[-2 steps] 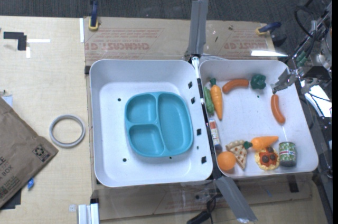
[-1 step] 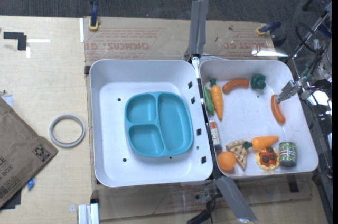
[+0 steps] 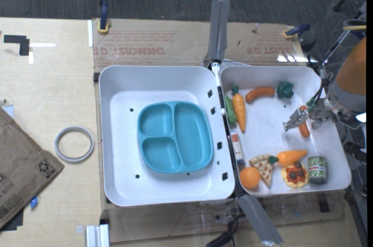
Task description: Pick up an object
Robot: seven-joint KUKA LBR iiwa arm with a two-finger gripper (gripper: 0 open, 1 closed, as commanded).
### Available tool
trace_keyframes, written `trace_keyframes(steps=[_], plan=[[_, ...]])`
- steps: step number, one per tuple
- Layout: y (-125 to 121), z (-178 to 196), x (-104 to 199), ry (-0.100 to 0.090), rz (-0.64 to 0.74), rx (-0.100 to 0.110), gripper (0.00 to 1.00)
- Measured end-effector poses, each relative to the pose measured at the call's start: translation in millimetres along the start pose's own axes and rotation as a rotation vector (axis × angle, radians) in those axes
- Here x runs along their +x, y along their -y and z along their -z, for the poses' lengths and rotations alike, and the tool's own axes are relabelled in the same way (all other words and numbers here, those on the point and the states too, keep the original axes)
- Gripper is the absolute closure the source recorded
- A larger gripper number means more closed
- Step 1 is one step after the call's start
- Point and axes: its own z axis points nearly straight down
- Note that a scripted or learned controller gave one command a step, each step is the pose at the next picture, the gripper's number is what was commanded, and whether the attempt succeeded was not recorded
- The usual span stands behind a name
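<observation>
Gripper (image 3: 297,119) hangs low over the right bin (image 3: 262,74), near its right wall, with a small orange piece (image 3: 304,129) just beside or under its fingertips — whether the fingers are apart or closed on it I cannot tell, since the metal parts blur together there. The grey arm (image 3: 349,74) comes in over the bin's right edge.

Around that spot the bin carries toy food. Toward the back wall lie an orange sausage (image 3: 260,94) and, right of it, a green broccoli piece (image 3: 285,90). Along the left wall a carrot (image 3: 239,112) lies lengthwise, touching a green vegetable (image 3: 231,110) on its left. Near the front edge sit an orange (image 3: 249,177) in the left corner, a pizza wedge (image 3: 264,168) touching it, another carrot (image 3: 291,156) behind a round pizza (image 3: 295,175), and a small can (image 3: 317,169) in the right corner.

The left bin (image 3: 116,123) holds a teal divided plate (image 3: 175,137) at its middle. On the bench left of the bins lie a tape ring (image 3: 74,143) and, at the left edge, a brown cardboard box (image 3: 20,173) — well apart from both bins
</observation>
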Motion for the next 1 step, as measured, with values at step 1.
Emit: trace_keyframes(steps=[1], plan=[[0.4, 7.2, -2.4, 0.003, -0.004, 0.002, 1.00]])
